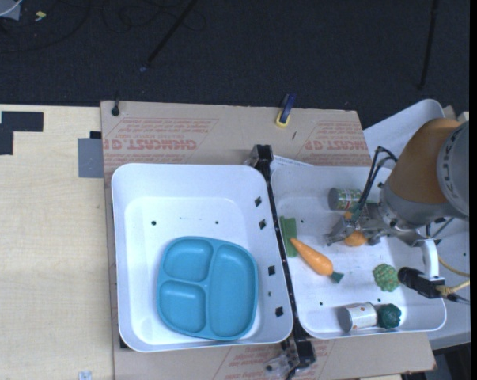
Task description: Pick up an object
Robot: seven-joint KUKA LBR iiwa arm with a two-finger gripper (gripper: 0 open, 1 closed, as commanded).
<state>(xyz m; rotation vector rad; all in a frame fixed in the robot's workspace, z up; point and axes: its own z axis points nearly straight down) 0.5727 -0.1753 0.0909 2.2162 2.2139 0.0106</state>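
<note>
Claw (342, 233) beside one carrot (312, 257), two cans (346, 199).

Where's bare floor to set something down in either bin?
Left bin: bare strip above the blue tray. Right bin: open patch between carrot and lying can. Crowded around the gripper.

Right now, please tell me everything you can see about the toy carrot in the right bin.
The toy carrot looks like smooth plastic, orange with a small dark green stub at its lower-right end. It lies flat and diagonal on the right bin floor, near the divider. Its upper-left tip meets a green block. The end effector is apart from it, up and to the right.
</note>
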